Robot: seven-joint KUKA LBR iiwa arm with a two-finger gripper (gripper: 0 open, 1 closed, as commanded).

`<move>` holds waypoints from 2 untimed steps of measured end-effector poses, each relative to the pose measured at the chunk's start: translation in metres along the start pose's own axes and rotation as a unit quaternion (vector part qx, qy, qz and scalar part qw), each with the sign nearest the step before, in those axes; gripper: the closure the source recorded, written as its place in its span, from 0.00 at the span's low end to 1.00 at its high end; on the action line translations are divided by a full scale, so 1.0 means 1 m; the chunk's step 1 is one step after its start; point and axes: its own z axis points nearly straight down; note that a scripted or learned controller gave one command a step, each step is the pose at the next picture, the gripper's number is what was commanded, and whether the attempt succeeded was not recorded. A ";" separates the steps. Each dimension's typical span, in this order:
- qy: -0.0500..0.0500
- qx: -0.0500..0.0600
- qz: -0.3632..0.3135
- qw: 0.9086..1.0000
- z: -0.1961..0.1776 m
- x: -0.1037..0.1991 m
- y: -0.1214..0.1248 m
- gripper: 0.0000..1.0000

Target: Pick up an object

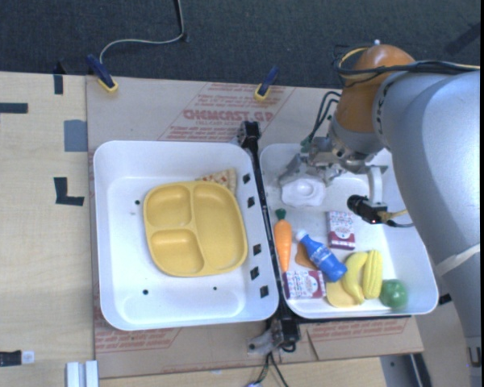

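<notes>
My gripper (310, 170) hangs over the far end of the right bin (415, 252), below the orange wrist band. A white round object (301, 192) lies right under it, at the bin's far left corner. Further toward the front lie an orange carrot (283, 244), a blue bottle (323, 256), a small red and white box (340, 230), a second such box (304, 284), yellow bananas (363, 276) and a green round fruit (394, 294). Whether the gripper touches the white object cannot be made out.
The left bin (113, 240) holds a yellow divided plate (195, 226) and a flat toast-like piece (219, 177) behind it. A black clamp strip (258, 208) runs between the bins. The grey arm (444, 151) covers the right side of the bench.
</notes>
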 end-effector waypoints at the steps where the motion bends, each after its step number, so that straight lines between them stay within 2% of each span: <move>1: -0.001 -0.001 0.000 1.000 -0.001 -0.086 0.000 0.00; 2: 0.001 -0.001 -0.001 1.000 -0.001 -0.016 -0.011 0.00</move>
